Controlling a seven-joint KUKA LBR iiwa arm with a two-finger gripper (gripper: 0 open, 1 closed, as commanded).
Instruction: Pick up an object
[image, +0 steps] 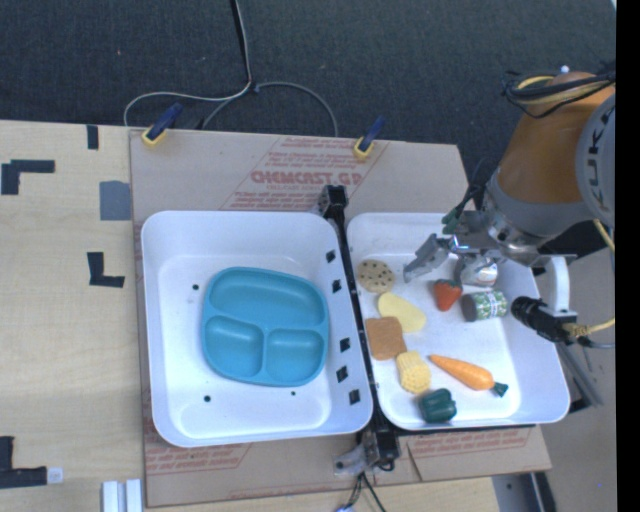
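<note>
The right bin (535, 395) holds several toy foods. There is a round cookie (375, 274), a pale yellow piece (401, 311), a brown toast slice (385, 337), a yellow bumpy piece (412, 372), a carrot (462, 372), a green pepper (437, 405), a small red piece (447, 295) and a grey-green can (487, 305). My gripper (451, 267) hangs over the bin's upper middle, just above the red piece. Its fingers are spread open and nothing sits between them.
The left bin (170, 250) holds a blue divided plate (265, 326). A black divider (345, 290) with clips runs between the bins. The arm's orange band (555, 130) and a black cable fitting (540, 320) stand over the right bin's right side.
</note>
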